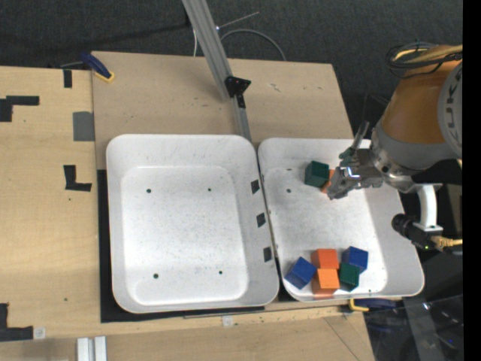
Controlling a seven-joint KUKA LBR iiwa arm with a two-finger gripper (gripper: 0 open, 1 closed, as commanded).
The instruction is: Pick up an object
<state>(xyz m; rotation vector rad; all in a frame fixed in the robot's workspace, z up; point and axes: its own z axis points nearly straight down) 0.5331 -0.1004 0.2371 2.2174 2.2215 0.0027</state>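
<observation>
You see the arm (421,119) reaching in from the right edge of the frame over the right bin (301,150). Its gripper (340,183) sits low in the bin's upper middle, touching a green block (316,174) just to its left, with something orange at the tips; whether it is wide or narrow you cannot tell. More blocks (328,269) cluster at the bin's lower edge. The left bin (120,156) fills the frame's centre-left.
</observation>
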